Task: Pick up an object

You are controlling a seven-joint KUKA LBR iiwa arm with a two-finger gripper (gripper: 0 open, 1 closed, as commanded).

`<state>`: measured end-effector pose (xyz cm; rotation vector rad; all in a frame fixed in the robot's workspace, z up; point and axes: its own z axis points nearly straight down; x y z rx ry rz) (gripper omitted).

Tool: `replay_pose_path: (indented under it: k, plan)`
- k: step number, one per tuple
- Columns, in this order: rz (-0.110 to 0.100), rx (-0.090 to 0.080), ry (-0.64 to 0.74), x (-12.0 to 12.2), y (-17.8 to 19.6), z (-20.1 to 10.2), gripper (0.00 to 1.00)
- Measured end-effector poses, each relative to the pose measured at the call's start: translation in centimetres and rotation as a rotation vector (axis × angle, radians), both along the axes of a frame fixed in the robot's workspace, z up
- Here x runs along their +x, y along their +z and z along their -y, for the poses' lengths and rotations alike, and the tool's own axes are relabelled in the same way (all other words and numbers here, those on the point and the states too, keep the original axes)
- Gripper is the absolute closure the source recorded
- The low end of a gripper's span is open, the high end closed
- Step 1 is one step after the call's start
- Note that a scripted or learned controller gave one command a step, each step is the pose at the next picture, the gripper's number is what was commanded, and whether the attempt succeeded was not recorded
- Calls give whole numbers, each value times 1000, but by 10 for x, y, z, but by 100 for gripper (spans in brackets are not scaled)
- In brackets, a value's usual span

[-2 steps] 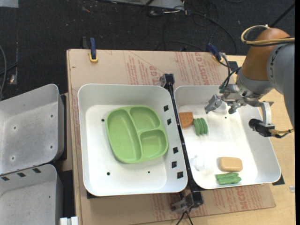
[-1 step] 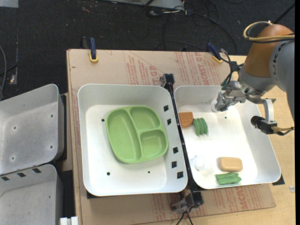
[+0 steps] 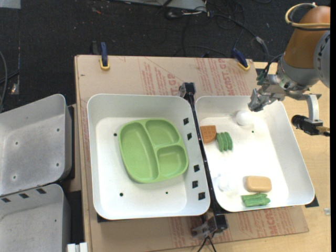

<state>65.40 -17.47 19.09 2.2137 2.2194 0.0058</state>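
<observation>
Green bean toy [image 3: 255, 200] lies apart from hand [image 3: 255, 105] above white ball [image 3: 244, 118].

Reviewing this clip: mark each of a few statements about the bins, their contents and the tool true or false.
1. The green divided plate lies in the left bin. True.
2. The tool is over the left bin. False: it hangs above the right bin's far edge, near a small white object.
3. Two green ridged pieces share the right bin. True: one beside the orange waffle piece, one near the tan block.
4. The tan block lies on the plate. False: it lies on the right bin's floor.
</observation>
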Motion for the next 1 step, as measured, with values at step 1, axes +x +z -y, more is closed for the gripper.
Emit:
replay_pose_path:
  k: [1]
  plan:
    - [0, 0, 0, 1, 54, 0, 100]
